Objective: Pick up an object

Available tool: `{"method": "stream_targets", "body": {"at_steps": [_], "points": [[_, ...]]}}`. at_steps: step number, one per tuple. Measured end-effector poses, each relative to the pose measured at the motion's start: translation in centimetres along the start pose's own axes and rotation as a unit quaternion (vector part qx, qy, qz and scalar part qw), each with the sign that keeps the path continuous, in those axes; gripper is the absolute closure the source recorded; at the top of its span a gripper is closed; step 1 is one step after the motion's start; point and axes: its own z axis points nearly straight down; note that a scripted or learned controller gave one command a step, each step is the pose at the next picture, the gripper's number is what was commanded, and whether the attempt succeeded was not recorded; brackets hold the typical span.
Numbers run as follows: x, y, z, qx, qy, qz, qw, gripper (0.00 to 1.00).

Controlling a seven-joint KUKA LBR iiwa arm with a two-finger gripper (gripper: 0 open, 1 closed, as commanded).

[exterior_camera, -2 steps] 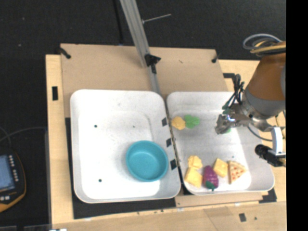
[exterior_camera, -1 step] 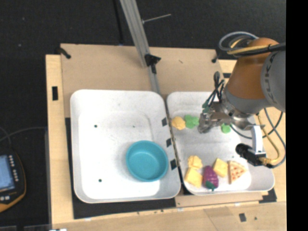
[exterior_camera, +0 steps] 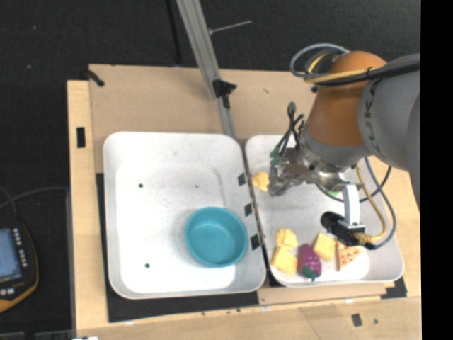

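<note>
Tool (exterior_camera: 282,179) hides part of yellow piece (exterior_camera: 261,181).

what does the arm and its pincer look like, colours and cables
The arm is bulky and rounded, grey with a broad orange band above the wrist. Thin cables loop over the top of the band and dark and yellowish cables trail along its lower right side. The pincer is a small dark metallic unit with wires running up its side.

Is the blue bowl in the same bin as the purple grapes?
No, the blue bowl sits in the left bin, while the purple grapes lie in the right bin.
</note>
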Motion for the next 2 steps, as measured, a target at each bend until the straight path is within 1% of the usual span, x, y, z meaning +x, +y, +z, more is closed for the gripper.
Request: {"method": "stream_targets", "body": {"at_steps": [1,2], "points": [[4.7,-0.2,-1.3,0.001,-0.001,0.003,1.0000,1.00],[9.7,-1.5,-2.4,0.000,0.000,0.000,1.0000,1.00]]}}
